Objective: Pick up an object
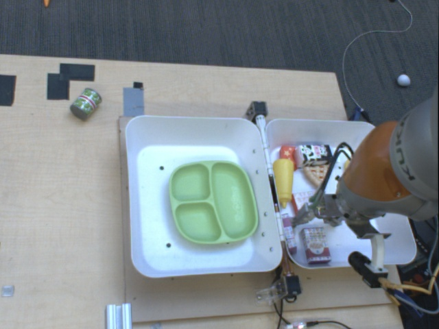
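Observation:
My gripper [306, 212] hangs low over the right bin [405, 247], with the grey and orange arm behind it covering much of that bin. A yellow bottle with a red cap [283, 177] lies along the bin's left wall, just left of the gripper. A black and white packet [313, 153] and a tan wafer [315, 175] lie farther back. A small red and white box [316, 245] sits just in front of the gripper. Nothing shows between the jaws.
The left bin [147, 184] holds a green divided plate [213, 202]. A green can [85, 103] lies on the bench at the far left, near several black patches. Cables run along the bench's front edge under the arm.

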Controlling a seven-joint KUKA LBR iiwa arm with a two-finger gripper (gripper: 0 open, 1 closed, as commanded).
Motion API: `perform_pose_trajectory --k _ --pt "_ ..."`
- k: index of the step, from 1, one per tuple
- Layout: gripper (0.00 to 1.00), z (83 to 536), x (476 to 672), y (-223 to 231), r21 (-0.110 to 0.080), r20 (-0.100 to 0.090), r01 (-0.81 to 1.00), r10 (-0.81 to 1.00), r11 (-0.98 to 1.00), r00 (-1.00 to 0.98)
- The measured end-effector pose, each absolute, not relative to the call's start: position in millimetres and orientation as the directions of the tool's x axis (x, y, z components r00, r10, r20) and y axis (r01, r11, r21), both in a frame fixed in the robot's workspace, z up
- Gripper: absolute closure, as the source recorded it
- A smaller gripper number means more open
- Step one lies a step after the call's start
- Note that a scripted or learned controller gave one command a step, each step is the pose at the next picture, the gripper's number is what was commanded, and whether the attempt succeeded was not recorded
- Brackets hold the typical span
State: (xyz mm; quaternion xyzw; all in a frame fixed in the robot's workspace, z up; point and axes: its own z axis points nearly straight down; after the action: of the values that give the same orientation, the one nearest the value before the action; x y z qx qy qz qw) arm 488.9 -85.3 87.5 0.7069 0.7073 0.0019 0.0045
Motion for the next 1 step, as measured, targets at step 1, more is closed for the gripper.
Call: perform_pose_trajectory --k 1 --pt "1.00 98.4 491.0 -84.5 0.014 -0.003 1.000 1.000 0.004 -0.004"
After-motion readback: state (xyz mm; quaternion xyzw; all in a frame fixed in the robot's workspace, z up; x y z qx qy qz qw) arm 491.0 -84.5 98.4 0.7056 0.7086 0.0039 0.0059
